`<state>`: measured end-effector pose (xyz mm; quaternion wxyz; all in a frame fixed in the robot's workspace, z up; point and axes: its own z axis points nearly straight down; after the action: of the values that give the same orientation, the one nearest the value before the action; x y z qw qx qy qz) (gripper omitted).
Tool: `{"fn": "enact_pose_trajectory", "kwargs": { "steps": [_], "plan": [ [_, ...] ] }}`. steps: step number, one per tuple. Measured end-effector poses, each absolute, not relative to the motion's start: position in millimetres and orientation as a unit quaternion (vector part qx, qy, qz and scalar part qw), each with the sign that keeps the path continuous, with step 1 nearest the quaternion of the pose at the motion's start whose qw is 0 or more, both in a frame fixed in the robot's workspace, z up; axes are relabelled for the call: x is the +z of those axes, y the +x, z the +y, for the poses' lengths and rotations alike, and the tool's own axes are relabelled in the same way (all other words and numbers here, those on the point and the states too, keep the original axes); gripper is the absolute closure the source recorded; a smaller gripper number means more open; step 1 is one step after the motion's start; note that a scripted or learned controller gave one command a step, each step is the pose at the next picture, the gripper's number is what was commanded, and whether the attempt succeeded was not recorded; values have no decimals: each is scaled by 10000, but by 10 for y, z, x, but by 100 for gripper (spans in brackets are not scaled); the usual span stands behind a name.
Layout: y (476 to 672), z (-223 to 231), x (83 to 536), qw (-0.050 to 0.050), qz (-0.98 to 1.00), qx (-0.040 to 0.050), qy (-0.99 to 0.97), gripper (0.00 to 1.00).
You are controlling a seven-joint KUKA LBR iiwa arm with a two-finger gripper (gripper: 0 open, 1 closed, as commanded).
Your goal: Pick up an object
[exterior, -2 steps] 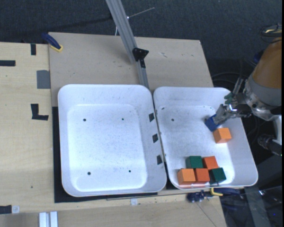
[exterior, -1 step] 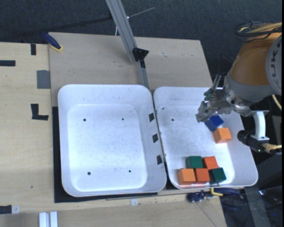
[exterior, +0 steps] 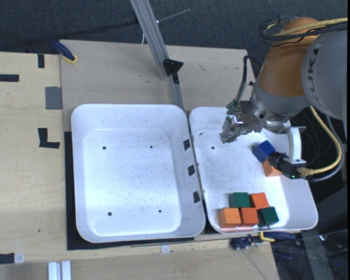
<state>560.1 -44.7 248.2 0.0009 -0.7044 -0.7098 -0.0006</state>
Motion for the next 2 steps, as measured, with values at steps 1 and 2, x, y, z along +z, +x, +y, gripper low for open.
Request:
{"fn": "enact_pose_trajectory", "kwargs": {
  "steps": [1, 2],
  "plan": [
    [5803, 42, 2531, 8, -7095, -5, -7047, 100],
    [6012, 454, 2462, 6, -7089, 3, -7053, 100]
  ]
}}
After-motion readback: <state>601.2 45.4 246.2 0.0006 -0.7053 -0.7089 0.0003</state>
